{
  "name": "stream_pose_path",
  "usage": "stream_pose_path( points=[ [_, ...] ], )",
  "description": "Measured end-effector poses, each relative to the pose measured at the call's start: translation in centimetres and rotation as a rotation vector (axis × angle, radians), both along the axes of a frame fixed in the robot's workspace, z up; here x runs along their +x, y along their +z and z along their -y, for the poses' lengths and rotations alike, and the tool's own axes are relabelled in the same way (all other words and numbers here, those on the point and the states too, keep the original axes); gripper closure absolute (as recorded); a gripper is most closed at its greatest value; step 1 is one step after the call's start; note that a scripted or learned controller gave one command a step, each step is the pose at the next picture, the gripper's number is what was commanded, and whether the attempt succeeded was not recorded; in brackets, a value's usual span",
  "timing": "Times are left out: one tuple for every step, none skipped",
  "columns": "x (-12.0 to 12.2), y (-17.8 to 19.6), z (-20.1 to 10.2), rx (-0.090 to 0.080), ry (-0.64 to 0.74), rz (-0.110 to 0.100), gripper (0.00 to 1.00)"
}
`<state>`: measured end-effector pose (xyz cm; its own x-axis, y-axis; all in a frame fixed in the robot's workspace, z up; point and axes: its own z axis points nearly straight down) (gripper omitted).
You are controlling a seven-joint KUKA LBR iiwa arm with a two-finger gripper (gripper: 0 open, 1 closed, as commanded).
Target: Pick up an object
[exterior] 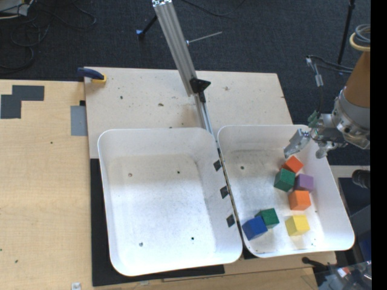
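Observation:
Several coloured blocks lie in the right bin [251,162]. An orange block [293,164] sits near its back right, with a dark green block [284,179] and a purple block [305,181] just in front of it. Nearer the front are a second orange block [299,199], a yellow block [297,225], a green block [268,217] and a blue block [254,227]. My gripper [308,149] hangs open over the bin's back right corner, just above and behind the first orange block, with nothing between its fingers.
The left bin [157,192] stands beside the right one, and a divider with black clips [221,180] lies between them. A slanted aluminium post [178,44] rises behind the bins. Beyond the bench lies a dark floor with cables.

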<state>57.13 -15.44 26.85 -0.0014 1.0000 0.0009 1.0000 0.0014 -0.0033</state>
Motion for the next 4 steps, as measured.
stream_pose_path(
  points=[
    [0.0, 0.0, 0.0, 0.0, -0.002, 0.0, 0.0],
    [-0.8, -4.6, 0.1, 0.001, -0.002, -0.005, 0.0],
    [-1.2, -9.1, -0.2, 0.001, -0.003, -0.005, 0.0],
    [-2.2, -14.9, -0.8, 0.002, -0.003, -0.007, 0.0]
  ],
)
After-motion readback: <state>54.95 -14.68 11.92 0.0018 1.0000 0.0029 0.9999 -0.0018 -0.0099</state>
